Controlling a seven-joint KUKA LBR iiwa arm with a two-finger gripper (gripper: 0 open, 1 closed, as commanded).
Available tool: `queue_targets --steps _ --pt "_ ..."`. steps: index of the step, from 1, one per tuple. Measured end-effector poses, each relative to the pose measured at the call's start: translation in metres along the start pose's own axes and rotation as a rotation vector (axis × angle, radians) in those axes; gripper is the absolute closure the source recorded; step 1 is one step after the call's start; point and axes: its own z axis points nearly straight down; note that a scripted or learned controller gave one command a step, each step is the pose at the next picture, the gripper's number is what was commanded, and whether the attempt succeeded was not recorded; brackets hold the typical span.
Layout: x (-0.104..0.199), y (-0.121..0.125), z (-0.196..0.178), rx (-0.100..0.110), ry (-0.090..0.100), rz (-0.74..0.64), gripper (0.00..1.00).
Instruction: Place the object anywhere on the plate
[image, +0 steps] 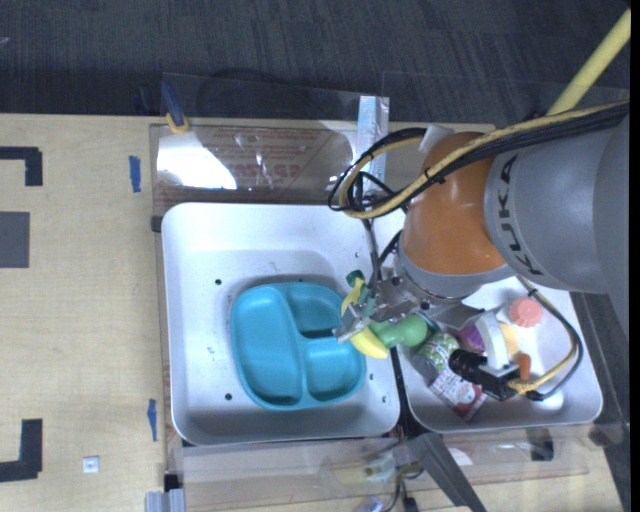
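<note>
A blue divided plate (285, 345) lies in the left white bin (200, 260). My gripper (366, 308) hangs below the orange wrist band, just over the plate's right rim near the wall between the bins. Right under it is a small toy with a yellow end (368, 343) and a green body (402, 329), lying across the plate's right edge and the divider. The wrist hides how the gripper meets the toy.
The right bin (575, 400) holds several jumbled items: a white bottle with a pink cap (520, 318), a green-patterned piece (440, 350), a dark packet (460, 392). Black cables loop around the wrist. The grey arm covers the upper right.
</note>
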Motion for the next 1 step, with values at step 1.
queue_targets --steps 1 --pt "-0.0017 -0.0004 -0.0001 0.000 -0.001 0.003 0.00"
